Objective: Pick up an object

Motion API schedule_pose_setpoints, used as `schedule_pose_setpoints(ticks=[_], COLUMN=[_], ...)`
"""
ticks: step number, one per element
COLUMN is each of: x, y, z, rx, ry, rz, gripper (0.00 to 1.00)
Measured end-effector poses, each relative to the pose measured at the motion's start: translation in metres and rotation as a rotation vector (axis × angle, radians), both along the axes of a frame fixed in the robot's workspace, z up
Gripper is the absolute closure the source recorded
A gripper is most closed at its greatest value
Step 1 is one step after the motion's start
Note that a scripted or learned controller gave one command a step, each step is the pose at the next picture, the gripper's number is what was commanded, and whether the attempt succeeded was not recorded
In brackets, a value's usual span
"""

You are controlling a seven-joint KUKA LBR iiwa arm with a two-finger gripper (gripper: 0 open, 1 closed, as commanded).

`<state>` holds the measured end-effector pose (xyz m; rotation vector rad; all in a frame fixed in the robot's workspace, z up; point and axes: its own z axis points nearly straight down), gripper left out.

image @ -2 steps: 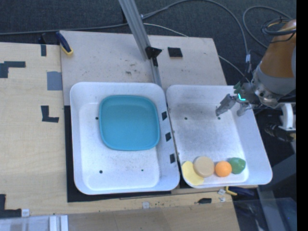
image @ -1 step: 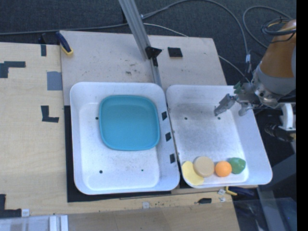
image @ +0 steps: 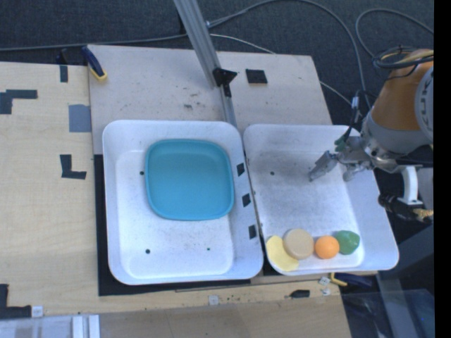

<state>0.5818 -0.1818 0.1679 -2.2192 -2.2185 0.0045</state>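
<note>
In the right bin (image: 296, 189), along its near edge, lie a yellow flat piece (image: 276, 254), a tan round disc (image: 298, 243), an orange ball (image: 326, 248) and a green lump (image: 347, 241), all in a row. My gripper (image: 335, 167) hovers over the upper right part of this bin, well above the row, with its two fingers spread apart and nothing between them. The grey arm with its orange band (image: 398, 108) reaches in from the right.
The left bin (image: 127, 189) holds a blue square plate (image: 189, 179). A slanted metal pole (image: 208, 55) rises behind the bins. Cables lie on the dark floor at the back right. Wooden bench surface extends left.
</note>
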Motion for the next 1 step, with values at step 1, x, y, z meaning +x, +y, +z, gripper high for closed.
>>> schedule_pose_setpoints(ticks=[1], x=[-0.0024], y=[-0.0093], z=[-0.0562], rx=[0.000], ry=[0.001], rz=[0.000], gripper=[0.00])
